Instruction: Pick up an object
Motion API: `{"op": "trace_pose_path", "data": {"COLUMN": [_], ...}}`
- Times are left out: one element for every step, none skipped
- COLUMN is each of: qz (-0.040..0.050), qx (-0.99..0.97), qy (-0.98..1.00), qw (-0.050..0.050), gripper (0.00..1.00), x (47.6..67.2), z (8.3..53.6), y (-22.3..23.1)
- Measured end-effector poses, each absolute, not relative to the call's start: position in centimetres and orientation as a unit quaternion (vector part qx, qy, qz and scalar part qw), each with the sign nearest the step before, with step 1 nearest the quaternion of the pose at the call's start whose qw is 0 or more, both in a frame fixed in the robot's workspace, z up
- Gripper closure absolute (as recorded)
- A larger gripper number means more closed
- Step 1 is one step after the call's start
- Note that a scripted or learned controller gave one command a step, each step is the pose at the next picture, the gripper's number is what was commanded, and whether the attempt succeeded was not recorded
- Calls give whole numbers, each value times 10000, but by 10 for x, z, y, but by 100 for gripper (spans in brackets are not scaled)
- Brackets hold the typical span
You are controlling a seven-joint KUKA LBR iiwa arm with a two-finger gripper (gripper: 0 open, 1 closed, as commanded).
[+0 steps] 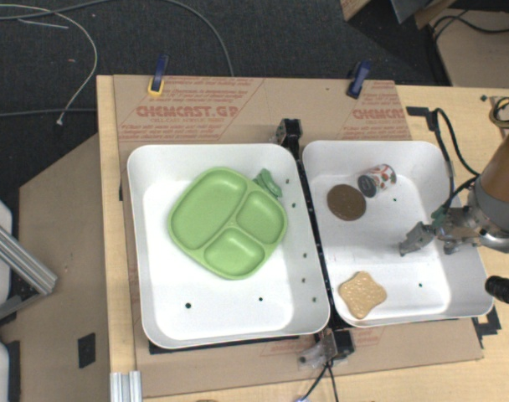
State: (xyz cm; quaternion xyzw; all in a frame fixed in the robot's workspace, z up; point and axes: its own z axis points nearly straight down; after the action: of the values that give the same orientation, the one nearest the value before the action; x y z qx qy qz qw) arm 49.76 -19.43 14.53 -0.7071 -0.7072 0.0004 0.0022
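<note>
Nearest us, a tan biscuit-like piece (361, 294) lies at the right bin's (422, 296) near edge. Further back the gripper (415, 239) hangs low over bare bin floor, its grip state unclear from here. Left, a green divided plate (228, 221) fills the left bin (154, 224). Farther: brown disc (347, 202), then small can (377, 178).
</note>
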Motion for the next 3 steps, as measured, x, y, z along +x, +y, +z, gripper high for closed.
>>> {"op": "trace_pose_path", "data": {"qz": [8, -6, -15], "qx": [-7072, -7072, -7068], "qy": [-7070, -7070, -7074], "qw": [33, 6, -35], "gripper": [0, 100, 100], "x": [501, 503, 509], "z": [101, 115, 175], "y": [-197, -197, -204]}}
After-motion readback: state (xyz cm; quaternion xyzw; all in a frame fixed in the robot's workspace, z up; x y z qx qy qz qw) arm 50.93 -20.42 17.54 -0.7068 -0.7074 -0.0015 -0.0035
